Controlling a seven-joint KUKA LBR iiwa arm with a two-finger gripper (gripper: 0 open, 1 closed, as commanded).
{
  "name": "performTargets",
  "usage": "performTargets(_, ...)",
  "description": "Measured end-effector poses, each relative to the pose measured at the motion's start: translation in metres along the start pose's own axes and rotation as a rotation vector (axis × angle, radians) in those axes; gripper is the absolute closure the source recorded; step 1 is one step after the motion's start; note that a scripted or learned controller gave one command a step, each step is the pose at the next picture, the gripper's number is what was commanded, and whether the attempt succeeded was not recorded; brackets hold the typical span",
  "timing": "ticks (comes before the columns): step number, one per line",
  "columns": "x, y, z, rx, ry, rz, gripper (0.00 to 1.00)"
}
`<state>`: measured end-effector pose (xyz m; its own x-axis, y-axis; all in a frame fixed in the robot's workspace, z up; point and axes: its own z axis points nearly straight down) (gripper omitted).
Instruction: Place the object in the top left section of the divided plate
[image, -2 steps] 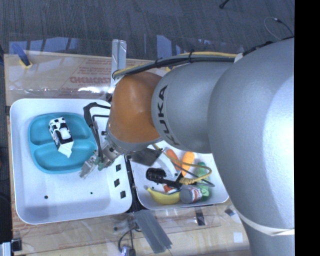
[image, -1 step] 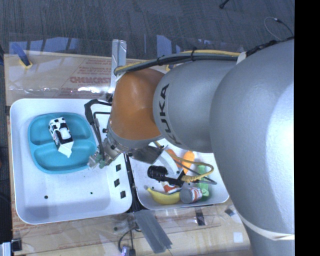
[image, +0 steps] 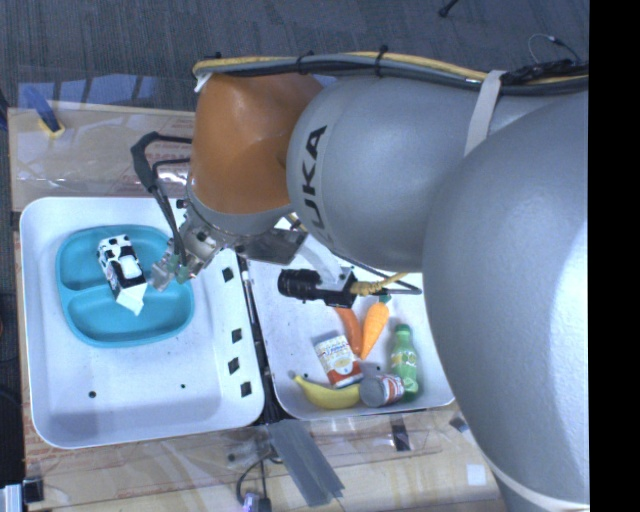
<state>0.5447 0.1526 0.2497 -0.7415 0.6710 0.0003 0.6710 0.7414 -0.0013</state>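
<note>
The black-and-white toy (image: 120, 262) lies on the blue divided plate (image: 95, 322), toward the plate's 12 o'clock side, in its upper part; the ridge lines are too faint to say which compartment. A white scrap (image: 132, 299) lies just at the toy's 5 o'clock. The gripper (image: 170, 267) hangs at the toy's 3 o'clock, just beside it, over the plate's 2 o'clock rim; whether it is open or closed cannot be told, and nothing shows between its tips. The plate lies in the left bin (image: 60, 405), toward that bin's 12 o'clock end, and bare white floor runs from the plate to the bin's 6 o'clock wall. The grey arm (image: 400, 180) and its orange band (image: 240, 140) cover the right bin (image: 290, 330) from 12 to 3 o'clock. At that bin's 6 o'clock end lie a carrot (image: 373, 325), a green bottle (image: 403, 360), a red-labelled carton (image: 337, 360) and a banana (image: 325, 393), close together. The two bins touch along their shared walls. Pale wooden table (image: 150, 470) shows beyond the bins at 6 o'clock, and dark carpet (image: 120, 40) lies at 12 o'clock.
</note>
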Motion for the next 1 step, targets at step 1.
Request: performTargets(1,-0.0119,-0.0634,0.0714,0.002,0.002,-0.264,1.00)
